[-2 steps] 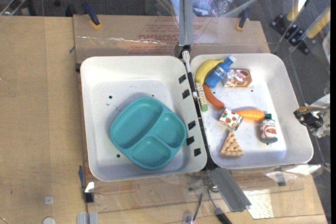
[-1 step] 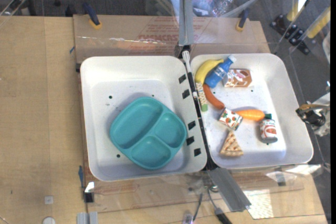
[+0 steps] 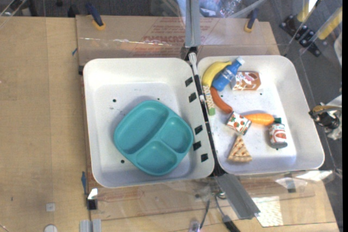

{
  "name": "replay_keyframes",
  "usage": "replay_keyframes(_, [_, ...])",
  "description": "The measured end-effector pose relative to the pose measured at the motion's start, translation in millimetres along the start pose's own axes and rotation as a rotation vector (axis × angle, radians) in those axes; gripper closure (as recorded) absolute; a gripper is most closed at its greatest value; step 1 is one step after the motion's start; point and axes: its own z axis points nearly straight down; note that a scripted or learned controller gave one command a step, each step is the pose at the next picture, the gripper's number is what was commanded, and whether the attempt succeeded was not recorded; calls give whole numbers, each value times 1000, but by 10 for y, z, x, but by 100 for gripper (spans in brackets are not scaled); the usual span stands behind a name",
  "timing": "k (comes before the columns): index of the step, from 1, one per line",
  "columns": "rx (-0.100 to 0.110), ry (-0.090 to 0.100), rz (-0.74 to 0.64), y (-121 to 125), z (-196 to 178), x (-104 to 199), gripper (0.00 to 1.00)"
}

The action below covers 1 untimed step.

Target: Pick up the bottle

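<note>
In the right bin, target: a small blue plastic bottle lies on its side in the far-left part of the shallow white right bin, close to the divide between the two bins.
Long axis: the bottle runs on a diagonal, its cap towards the upper right of the view and its base towards the lower left.
Neighbours: the bottle leans against a curved yellow toy banana on its left. A red-and-white printed packet lies just beside it on the right, and an orange sausage-shaped toy lies just below its base.
Other contents: an orange toy carrot, a small red-and-white carton, a toy pizza wedge and a small red jar lie nearer the camera, apart from the bottle.
Left bin: the shallow white left bin holds one teal divided plastic plate.
Support: both bins rest side by side on the wooden table.
End effector: whether it is spread or pressed together cannot be told from this view.
Governing relation: since the arm reaches in from the right, the bottle lies leftward across the bin. A grip square to the diagonal axis looks best, on the side clear of the banana.
Progress: the bottle is not yet lifted.
</note>
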Motion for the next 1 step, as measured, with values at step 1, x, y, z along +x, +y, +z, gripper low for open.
replay_keyframes(1, [-2,6,6,91,493,-24,100])
